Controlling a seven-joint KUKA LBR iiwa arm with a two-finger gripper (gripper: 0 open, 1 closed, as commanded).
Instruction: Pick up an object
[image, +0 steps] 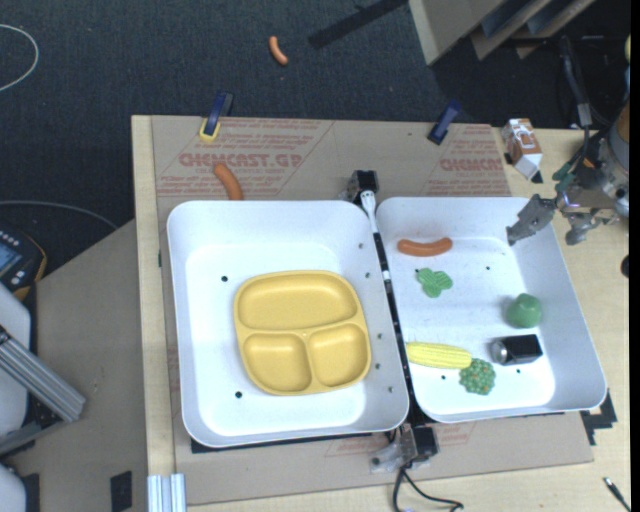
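The right bin (560, 270) holds an orange sausage (425, 245), a small green leafy piece (434, 282), a green ball (523, 310), a black block (517, 348), a yellow corn cob (438, 354) and a green bumpy cluster (478, 377). My gripper (552, 226) hangs over the bin's far right corner, above and right of the ball. It is open, its two fingers spread apart with nothing between them.
The left bin (200, 250) carries a yellow divided plate (300, 330). A second sausage (229, 180) lies on the cardboard behind the left bin. A small carton (521, 143) sits behind the right bin, near the arm. Clamps (213, 117) hold the cardboard's back edge.
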